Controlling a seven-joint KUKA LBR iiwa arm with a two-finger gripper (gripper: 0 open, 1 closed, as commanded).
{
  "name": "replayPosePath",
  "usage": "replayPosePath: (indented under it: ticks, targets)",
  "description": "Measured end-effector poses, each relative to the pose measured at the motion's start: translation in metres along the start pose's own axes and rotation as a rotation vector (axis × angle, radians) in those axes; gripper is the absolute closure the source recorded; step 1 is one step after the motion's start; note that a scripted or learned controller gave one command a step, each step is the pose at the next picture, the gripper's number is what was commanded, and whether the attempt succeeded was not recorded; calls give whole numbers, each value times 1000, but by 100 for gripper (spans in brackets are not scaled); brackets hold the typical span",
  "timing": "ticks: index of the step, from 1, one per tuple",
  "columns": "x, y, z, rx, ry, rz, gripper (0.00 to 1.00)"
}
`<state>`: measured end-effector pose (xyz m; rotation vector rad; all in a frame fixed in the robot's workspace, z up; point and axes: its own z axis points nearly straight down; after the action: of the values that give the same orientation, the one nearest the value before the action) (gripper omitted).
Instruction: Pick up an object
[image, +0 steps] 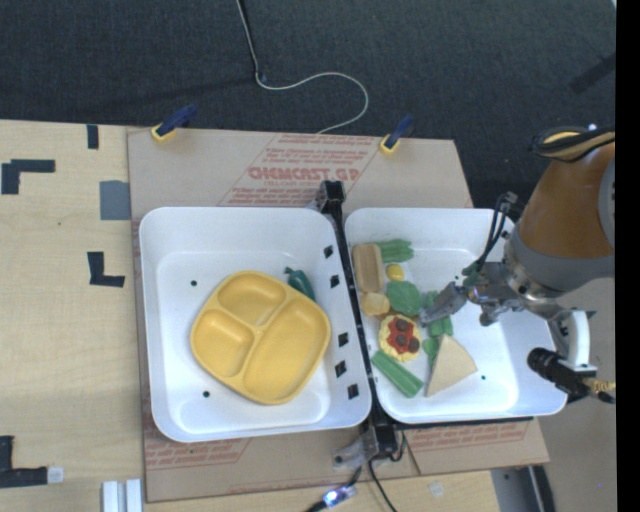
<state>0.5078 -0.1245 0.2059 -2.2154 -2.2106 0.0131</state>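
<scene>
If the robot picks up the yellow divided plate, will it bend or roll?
The yellow divided plastic plate looks moulded and rigid, so it probably stays stiff. It lies flat and wide in the left white bin, so rolling seems unlikely. Its smooth rim may slip.

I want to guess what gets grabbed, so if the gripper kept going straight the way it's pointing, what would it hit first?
The gripper points toward the pile's left side, so it would probably first meet the green leafy toy, though its height above the pile is unclear.
</scene>
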Motion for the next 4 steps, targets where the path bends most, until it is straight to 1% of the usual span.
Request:
replayPosePath:
  ticks: [1, 2, 3, 4]
  targets:
    - [0, 3, -6, -11, -2, -3, 0]
    - [-1, 2, 38, -7, -1, -3, 0]
    - [9, -1, 97, -9, -1, -4, 0]
    - [6, 2, 117, -24, -10, 0, 0]
